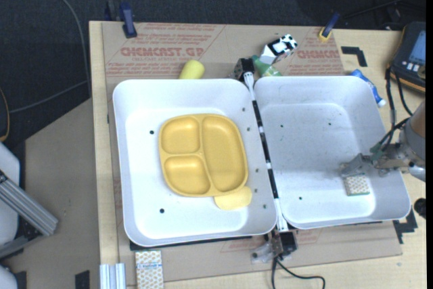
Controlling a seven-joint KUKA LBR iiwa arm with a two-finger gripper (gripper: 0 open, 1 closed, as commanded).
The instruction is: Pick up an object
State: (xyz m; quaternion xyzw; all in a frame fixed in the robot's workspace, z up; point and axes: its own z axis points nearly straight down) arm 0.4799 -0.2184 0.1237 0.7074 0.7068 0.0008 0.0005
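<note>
As I read it: gripper (365,166) low in right bin (304,101), over a small flat pad (356,185).
Jaws: I cannot tell their state.
Risk: thin pad slips, fingers scrape floor.

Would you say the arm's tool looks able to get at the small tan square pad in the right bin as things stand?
Probably yes. The tool hovers just above the small tan square pad near the right edge of the shallow white right bin, and nothing else lies beside or on the pad.

A yellow cylinder (192,69) and a black-and-white toy (281,47) lie behind 2 bins.
</note>
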